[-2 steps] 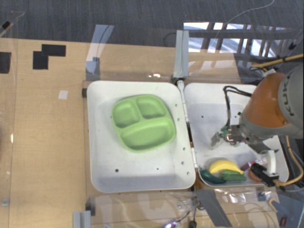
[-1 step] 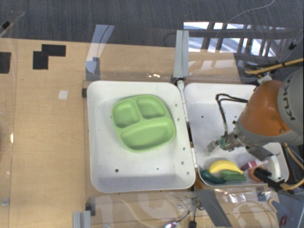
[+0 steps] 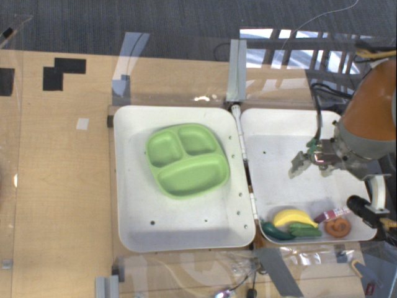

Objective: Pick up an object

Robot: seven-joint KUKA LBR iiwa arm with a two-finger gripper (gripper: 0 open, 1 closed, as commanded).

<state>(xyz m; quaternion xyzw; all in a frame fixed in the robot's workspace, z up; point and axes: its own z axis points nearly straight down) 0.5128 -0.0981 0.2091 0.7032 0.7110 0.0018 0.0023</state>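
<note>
Camera view shows the gripper (image 3: 308, 164) spread apart, holding nothing, above the right bin (image 3: 273, 185). Descending here would close on bare floor; the banana (image 3: 294, 217) lies nearer the front wall.

Two bins (image 3: 124, 185), one plate (image 3: 187, 160), one banana (image 3: 293, 218)

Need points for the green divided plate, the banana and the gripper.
green divided plate (image 3: 186, 160), camera view, on its central ridge.
banana (image 3: 294, 217), camera view, on its yellow middle.
gripper (image 3: 313, 161), camera view, midway between its fingertips.
</note>
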